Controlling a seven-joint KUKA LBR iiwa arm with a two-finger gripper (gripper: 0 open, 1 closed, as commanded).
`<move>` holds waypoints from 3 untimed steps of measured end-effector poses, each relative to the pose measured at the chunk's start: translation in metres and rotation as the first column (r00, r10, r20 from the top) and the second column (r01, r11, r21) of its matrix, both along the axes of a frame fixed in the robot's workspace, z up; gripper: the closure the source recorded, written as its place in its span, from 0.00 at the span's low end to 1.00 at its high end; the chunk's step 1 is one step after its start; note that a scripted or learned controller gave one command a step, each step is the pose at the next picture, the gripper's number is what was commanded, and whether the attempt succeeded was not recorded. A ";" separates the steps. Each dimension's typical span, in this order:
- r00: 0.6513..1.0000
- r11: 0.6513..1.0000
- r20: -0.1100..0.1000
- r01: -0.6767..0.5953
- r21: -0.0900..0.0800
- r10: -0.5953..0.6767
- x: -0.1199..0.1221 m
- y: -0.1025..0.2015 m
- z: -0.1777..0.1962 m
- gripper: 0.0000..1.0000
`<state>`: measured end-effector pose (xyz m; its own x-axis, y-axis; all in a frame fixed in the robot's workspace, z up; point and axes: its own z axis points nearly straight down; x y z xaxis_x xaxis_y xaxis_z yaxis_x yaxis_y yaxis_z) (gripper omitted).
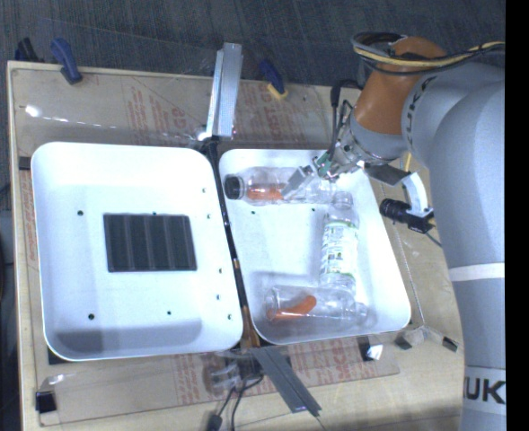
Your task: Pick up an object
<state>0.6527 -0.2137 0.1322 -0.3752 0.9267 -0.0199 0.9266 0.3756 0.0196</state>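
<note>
Three clear plastic bottles lie in the right bin [385, 241]. One with a black cap and an orange label [262, 188] lies along the far wall. Another with a green and white label [339, 245] lies lengthwise near the right wall. The third, with orange inside [311, 305], rests by the near wall. My gripper [318, 171] is low at the bin's far right corner, right at the base end of the black-capped bottle. Whether it touches that bottle is unclear.
The left bin [66, 196] has a dark ribbed rectangle [150, 241] on its floor. A metal bar [223, 92] and blue clamps [66, 61] stand at the bench's far edge. The grey arm [462, 178] covers the right side.
</note>
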 end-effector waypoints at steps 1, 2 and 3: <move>0.995 0.995 -0.026 -0.097 0.010 0.097 -0.062 0.004 -0.015 0.00; 0.995 0.995 -0.027 -0.101 0.009 0.101 -0.061 0.004 -0.005 1.00; 0.995 0.995 -0.027 -0.101 0.009 0.101 -0.061 0.004 -0.005 0.00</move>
